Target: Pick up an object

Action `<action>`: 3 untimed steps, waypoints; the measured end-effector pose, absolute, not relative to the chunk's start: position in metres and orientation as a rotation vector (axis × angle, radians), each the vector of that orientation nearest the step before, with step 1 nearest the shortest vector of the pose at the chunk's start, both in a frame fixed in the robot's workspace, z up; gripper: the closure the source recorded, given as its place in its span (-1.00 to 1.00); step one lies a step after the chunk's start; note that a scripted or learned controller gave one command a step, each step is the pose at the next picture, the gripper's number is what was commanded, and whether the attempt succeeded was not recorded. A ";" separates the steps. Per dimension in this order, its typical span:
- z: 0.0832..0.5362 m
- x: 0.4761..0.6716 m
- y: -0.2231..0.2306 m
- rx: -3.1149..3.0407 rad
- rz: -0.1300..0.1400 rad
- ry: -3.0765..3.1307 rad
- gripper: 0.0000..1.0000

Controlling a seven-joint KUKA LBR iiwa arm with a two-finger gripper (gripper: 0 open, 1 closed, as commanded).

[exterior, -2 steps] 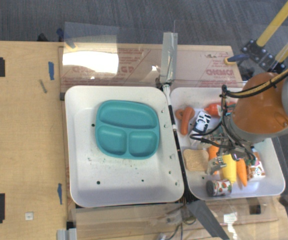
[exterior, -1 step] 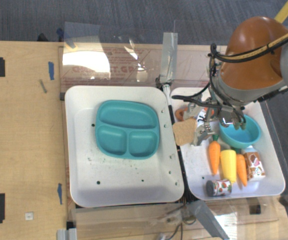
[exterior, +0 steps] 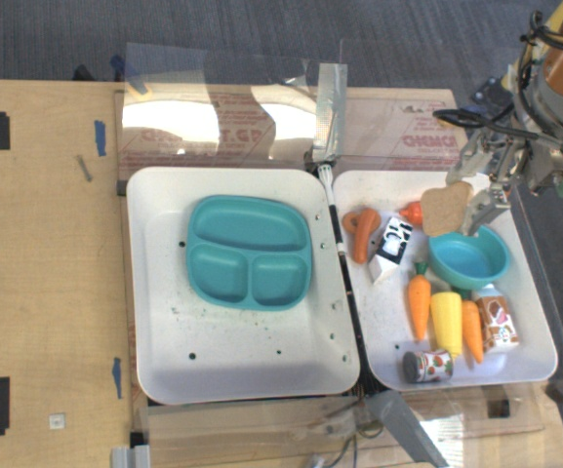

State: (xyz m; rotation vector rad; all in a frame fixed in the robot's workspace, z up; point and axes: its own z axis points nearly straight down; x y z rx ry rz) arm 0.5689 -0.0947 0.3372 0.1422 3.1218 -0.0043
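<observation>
My gripper [exterior: 477, 199] hangs over the back right part of the right bin [exterior: 540, 354], fingers apart with nothing between them. Just left of it lies a tan bread slice [exterior: 443, 209], and right below it sits a blue bowl [exterior: 468, 258]. Further forward are an orange carrot [exterior: 419, 305], a yellow corn cob [exterior: 446, 322], a second carrot [exterior: 471, 331], a small carton [exterior: 499, 322] and a can [exterior: 427, 366]. Near the bin's left wall lie an orange toy [exterior: 362, 232] and a black-and-white carton [exterior: 391, 245].
The left bin [exterior: 154, 359] holds a teal divided plate [exterior: 250, 252]. A clear plastic divider [exterior: 330, 115] stands behind the two bins. Cables and the arm's wrist [exterior: 554, 86] crowd the upper right. The brown bench [exterior: 37, 261] stretches to the left.
</observation>
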 end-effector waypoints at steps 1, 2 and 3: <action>0.333 0.568 -0.092 0.136 -0.001 3.130 -1.00; 0.174 0.527 -0.093 0.185 0.002 3.142 -1.00; 0.101 0.512 -0.114 0.022 -0.001 3.132 -1.00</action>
